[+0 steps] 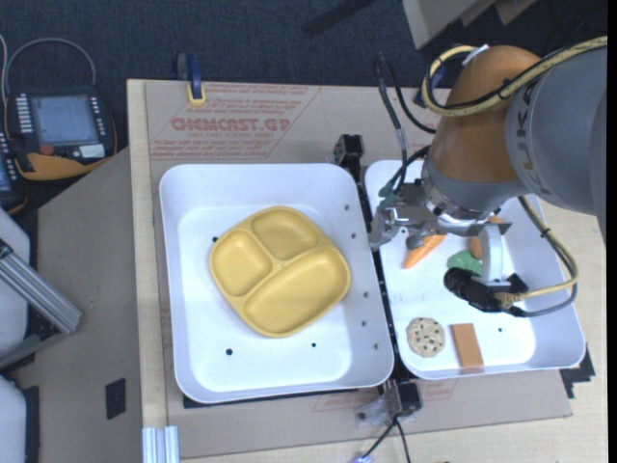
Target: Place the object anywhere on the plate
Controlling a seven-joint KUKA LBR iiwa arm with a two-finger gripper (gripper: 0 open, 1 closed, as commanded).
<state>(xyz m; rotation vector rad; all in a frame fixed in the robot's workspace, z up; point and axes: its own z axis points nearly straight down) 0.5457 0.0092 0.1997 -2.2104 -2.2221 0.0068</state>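
Claw (pixel 416 228): I see it low over the right bin's far-left part, hanging under the arm's wrist; I cannot tell how it is set, because the wrist hides most of it.
Carrot (pixel 423 250): I make out a small orange carrot-shaped piece lying just beside the claw, on the bin floor, slanted toward the bin's left wall. I cannot tell whether the claw touches it.
Arm (pixel 482 123): it comes in from the right, its orange band over the right bin's far edge and the grey body covering that bin's far-right corner.
Cable (pixel 487 292): I see a black fitting with a yellow lead hanging over the middle of the right bin.
Green piece (pixel 466 259): a small green thing sits near the carrot, partly hidden behind the arm's hardware.
Cookie (pixel 425 337): round, speckled, lying near the right bin's near-left corner.
Brown block (pixel 467 346): a flat tan slab just beside the cookie, by the near edge.
Right bin (pixel 540 350): white, shallow, holding all the small pieces.
Plate (pixel 280 271): I see a yellow three-section plate in the middle of the left bin, well apart from the carrot.
Left bin (pixel 193 345): white, touching the right bin along their shared edge.
Bench (pixel 145 210): a cardboard-covered top under both bins.
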